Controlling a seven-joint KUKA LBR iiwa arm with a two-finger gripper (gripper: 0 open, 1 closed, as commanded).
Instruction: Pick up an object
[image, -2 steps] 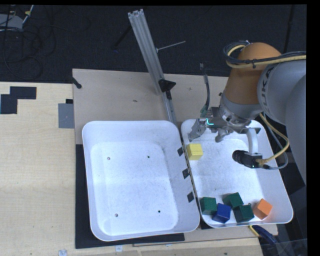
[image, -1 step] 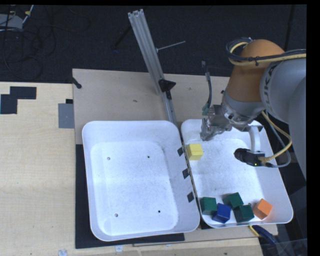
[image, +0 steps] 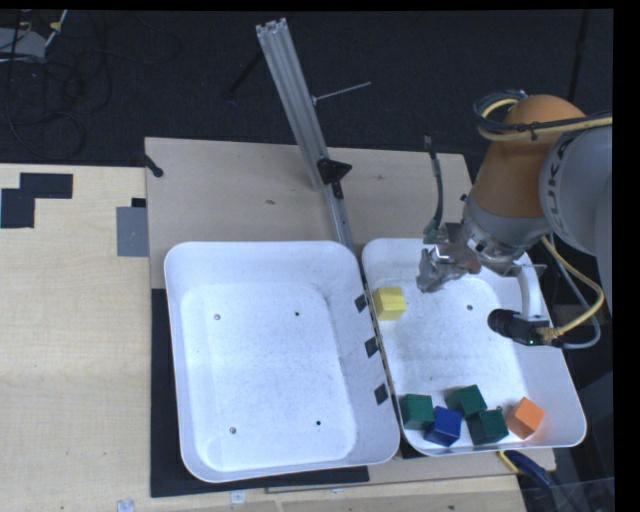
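I see the gripper (image: 432, 275) over the right bin (image: 500, 310), the yellow block (image: 389, 302) just beside it, lower left; finger state I cannot tell.

Wooden bench (image: 80, 300) bears two white bins (image: 265, 360) (image: 480, 320) side by side.

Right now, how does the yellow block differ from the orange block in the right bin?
The yellow block sits alone at the right bin's left wall, near the gripper; the orange block lies at the near end beside green and blue blocks. The yellow block sits square to the view; the orange block is turned cornerwise. Both are small cubes, unheld.
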